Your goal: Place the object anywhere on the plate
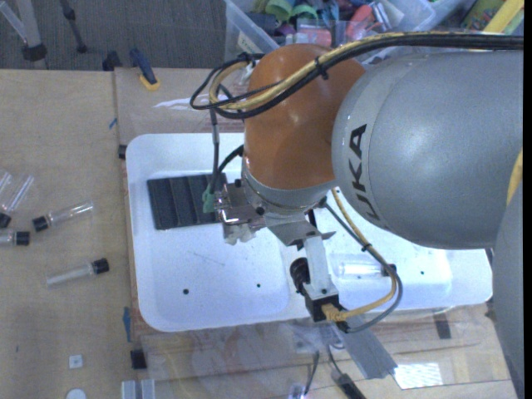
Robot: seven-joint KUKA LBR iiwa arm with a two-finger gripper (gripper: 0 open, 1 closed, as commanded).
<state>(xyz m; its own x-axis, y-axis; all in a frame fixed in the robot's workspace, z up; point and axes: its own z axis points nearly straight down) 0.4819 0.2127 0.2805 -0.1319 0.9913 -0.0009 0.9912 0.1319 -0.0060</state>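
Note:
A dark ribbed rectangular plate [176, 201] lies flat in the left white bin [166, 298], toward its back left. My gripper [235, 223] hangs under the orange wrist band, just off the plate's right edge and low over the bin floor. A small green thing [208, 197] shows at the gripper's left side, over the plate's right end. Whether it is held or merely lies there, I cannot tell. The arm's bulk hides the bin's back right part.
The right bin [465, 285] is mostly covered by the arm; a clear tube [359, 268] lies in it. Clear vials with black caps [76, 271] are scattered on the bench at left. Tubs of coloured toys [332, 7] stand behind.

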